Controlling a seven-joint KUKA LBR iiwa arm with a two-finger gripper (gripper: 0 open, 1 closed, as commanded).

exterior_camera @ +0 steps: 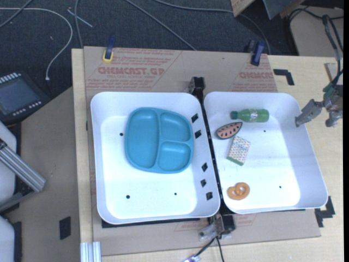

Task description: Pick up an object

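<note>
Looks like the pick hasn't really started. The gripper [319, 114] is sitting at the far right of the frame, over the right rim of the right bin [305, 162], fingers spread apart with nothing between them and not touching any item. The candidates are all in that right bin: a green bottle [250, 114] near the top, a watermelon slice toy [228, 130] just below it, a small speckled packet [239, 149] mid-bin, and an orange pretzel-looking ring [238, 190] lower down. The left bin [109, 190] holds a blue divided plate [159, 140]. Next move, I'd guess: swing left over one item, then drop straight down. The bottle's closest.
</note>
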